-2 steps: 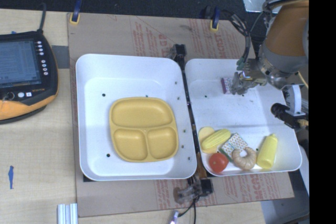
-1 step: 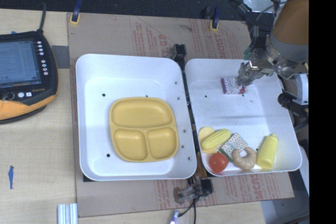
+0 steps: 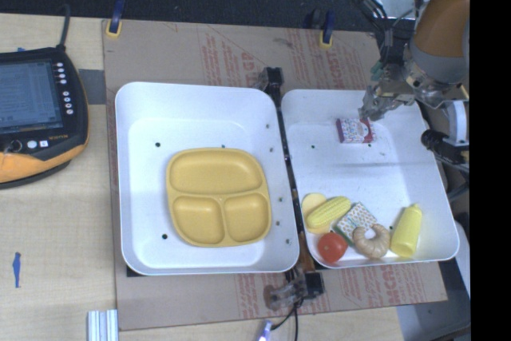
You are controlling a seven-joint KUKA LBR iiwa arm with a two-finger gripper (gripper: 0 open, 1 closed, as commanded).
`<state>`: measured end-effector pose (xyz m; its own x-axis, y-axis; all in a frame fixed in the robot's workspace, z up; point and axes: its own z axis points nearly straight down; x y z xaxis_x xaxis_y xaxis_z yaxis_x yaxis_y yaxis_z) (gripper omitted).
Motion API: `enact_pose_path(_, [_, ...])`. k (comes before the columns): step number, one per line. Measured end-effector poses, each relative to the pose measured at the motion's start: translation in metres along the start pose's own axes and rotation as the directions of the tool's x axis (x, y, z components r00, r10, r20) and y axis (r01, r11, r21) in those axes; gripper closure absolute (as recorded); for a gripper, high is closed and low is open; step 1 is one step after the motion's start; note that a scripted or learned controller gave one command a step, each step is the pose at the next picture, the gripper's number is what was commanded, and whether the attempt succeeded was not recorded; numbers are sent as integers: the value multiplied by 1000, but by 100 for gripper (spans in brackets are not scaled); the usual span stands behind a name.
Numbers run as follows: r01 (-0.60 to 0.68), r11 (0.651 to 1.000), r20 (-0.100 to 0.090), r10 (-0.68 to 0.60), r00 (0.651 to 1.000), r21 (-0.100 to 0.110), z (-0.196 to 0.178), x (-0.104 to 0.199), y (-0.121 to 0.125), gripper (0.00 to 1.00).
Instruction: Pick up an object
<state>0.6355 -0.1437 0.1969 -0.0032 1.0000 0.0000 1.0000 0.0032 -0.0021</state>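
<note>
Fingers sit low in the right bin, at its far end, tips just beside a small red-and-white packet; I cannot tell whether they are apart or together. Packet lies flat on the bin floor. Near end holds a corn cob, tomato, pretzel and yellow bottle. Left bin carries a yellow divided plate.

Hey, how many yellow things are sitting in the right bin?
3: a round piece and a corn cob at the near left, a bottle at the near right. Others may hide under the pile.
</note>
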Motion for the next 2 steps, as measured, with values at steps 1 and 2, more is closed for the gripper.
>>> enact_pose_path(1, [0,1000,-1,0,1000,2,-9,13,-14,100])
enact_pose_path(2, [0,1000,-2,0,1000,4,-19,20,-22,100])
